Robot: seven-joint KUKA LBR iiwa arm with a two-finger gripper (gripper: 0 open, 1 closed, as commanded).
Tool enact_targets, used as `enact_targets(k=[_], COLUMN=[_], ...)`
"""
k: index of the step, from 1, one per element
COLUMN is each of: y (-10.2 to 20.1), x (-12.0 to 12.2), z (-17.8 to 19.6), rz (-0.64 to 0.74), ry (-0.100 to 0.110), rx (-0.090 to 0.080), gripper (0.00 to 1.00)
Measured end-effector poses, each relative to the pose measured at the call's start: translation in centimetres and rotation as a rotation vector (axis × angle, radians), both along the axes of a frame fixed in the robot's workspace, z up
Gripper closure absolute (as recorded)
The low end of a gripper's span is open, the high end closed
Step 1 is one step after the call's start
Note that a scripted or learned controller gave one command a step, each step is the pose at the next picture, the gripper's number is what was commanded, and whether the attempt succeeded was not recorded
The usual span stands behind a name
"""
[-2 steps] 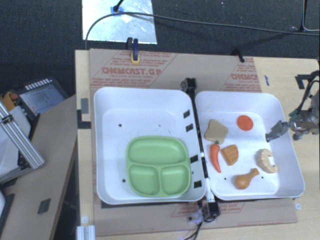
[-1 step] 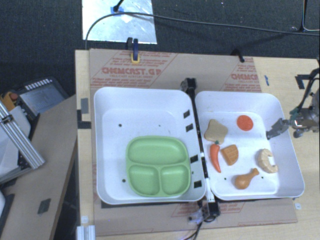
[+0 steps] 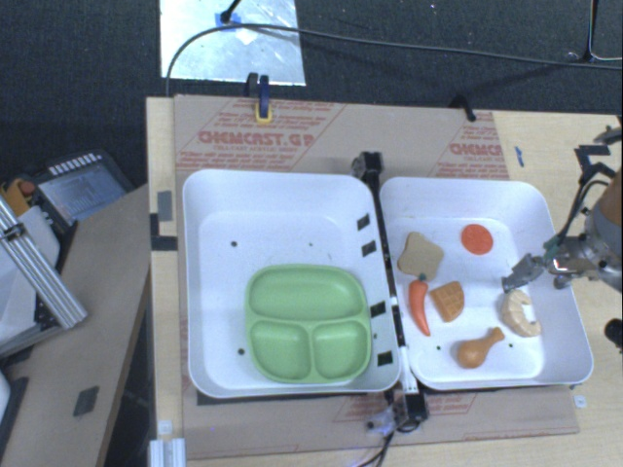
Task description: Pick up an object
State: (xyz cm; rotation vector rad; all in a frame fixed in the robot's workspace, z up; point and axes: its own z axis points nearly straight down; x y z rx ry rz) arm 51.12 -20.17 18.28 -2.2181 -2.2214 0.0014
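The right bin (image 3: 545,202) holds several toy foods. A tan toast slice (image 3: 421,254) lies near its left wall, with a red-orange disc (image 3: 476,238) to its right. Below them are an orange carrot (image 3: 419,305) and an orange bread chunk (image 3: 448,301). A brown drumstick (image 3: 480,347) sits near the front wall. A white and tan piece (image 3: 521,314) lies by the right wall. My gripper (image 3: 527,272) reaches in from the right and hovers just above that white and tan piece, to the right of the bread chunk. Nothing is seen held in it.
The left bin (image 3: 214,212) carries a green divided plate (image 3: 308,321) in its front half. A black clip strip (image 3: 382,261) runs between the two bins. Cardboard (image 3: 292,134) lies under the bins, and cables cross the dark floor behind.
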Motion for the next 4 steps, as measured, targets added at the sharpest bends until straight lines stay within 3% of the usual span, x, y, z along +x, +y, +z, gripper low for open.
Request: enact_targets(k=[1,2,3,4], y=[-0.4,-0.3,-0.4,0.5], x=[-0.3,-0.2,-0.1,-0.4], z=[-6.2,-10.0,-8.7,-3.1], rz=[-0.001,0.000,0.000,0.003], ry=[0.001,-0.001,-0.006,-0.008], rx=[0.000,0.000,-0.003,-0.003], gripper=[0.00,0.00,1.00,1.00])
